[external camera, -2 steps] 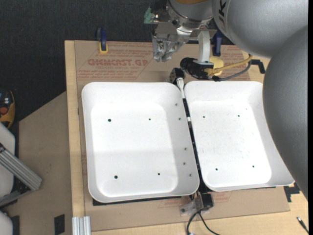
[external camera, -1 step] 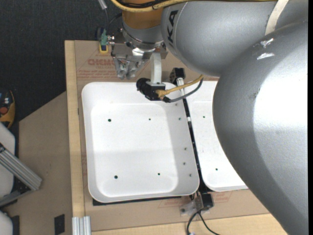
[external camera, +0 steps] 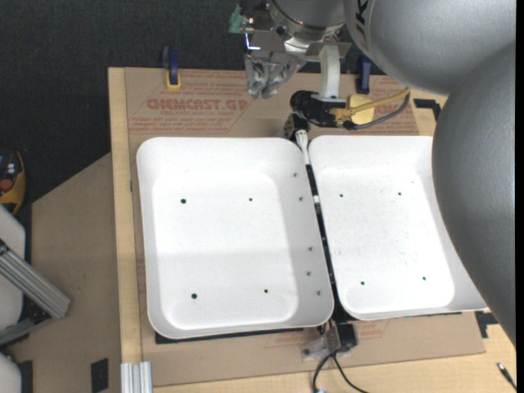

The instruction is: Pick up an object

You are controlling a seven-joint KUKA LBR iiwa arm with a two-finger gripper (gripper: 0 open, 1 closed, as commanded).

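Observation:
My gripper (external camera: 264, 80) hangs high over the back edge of the bench, behind the far right corner of the left bin (external camera: 164, 219). It sits beneath the orange band of the wrist and points down at the brown board. The left bin and the right bin (external camera: 426, 219) lie side by side below it, their white floors showing small dark dots. The grey arm covers the right bin's right edge.
The bins rest on a brown board (external camera: 196, 105) with red lettering. A blue clamp (external camera: 171, 62) holds its back edge. An aluminium bar (external camera: 33, 281) lies at the lower left. A small connector and cable (external camera: 332, 346) sit at the front between the bins.

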